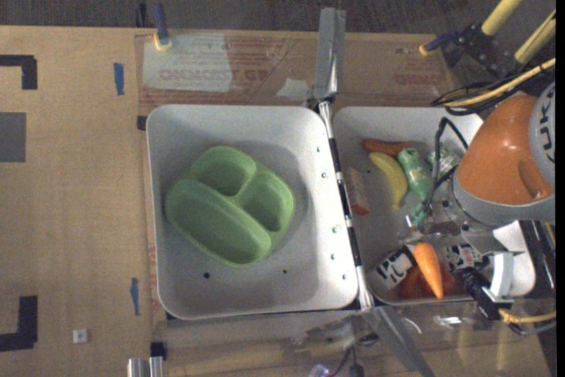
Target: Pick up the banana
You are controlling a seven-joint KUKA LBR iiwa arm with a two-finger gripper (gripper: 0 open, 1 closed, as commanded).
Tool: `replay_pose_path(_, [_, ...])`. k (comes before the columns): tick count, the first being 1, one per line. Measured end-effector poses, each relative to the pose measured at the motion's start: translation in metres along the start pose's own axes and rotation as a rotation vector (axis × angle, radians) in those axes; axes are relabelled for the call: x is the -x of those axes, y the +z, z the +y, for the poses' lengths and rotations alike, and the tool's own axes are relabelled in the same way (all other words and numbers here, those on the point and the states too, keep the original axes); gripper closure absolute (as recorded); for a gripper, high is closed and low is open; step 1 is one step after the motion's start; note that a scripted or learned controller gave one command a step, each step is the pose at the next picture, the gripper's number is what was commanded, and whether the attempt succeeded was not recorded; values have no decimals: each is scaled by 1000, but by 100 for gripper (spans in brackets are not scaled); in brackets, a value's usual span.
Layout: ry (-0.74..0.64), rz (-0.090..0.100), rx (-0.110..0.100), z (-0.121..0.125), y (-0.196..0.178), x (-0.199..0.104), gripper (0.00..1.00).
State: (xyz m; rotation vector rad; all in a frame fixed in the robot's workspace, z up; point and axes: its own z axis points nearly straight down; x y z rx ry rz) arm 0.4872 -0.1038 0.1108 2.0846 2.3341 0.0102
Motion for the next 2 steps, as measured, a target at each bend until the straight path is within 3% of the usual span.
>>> replay_pose_path(1, [1,3,-10,-3,3,0,0])
replay_pose_path(2, [1,3,-11,-3,3,0,0])
